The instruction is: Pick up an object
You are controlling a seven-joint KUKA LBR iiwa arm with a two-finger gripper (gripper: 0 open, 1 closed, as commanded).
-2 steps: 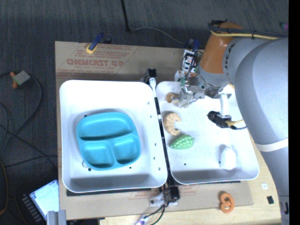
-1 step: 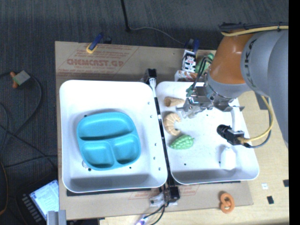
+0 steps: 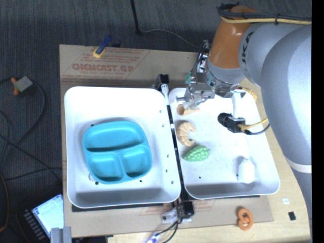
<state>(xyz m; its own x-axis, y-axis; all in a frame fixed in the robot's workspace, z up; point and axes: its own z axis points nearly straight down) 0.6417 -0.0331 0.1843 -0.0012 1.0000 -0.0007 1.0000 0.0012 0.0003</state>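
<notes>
The fingers [image 3: 190, 103], whose state I cannot tell, hang just above a croissant toy [image 3: 185, 132] and green grapes [image 3: 196, 153].

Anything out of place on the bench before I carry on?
Yes: a small orange ring-shaped item lies on the bench in front of the right bin, outside it. A blue and yellow clip sits behind the left bin.

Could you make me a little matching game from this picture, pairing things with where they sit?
Things:
1. blue tray
2. green toy
3. orange ring
4. blue clip

Places:
A. on the bench, in front of the right bin
B. in the left bin
C. on the bench, behind the left bin
D. in the right bin

Pairs: 1-B, 2-D, 3-A, 4-C
</notes>
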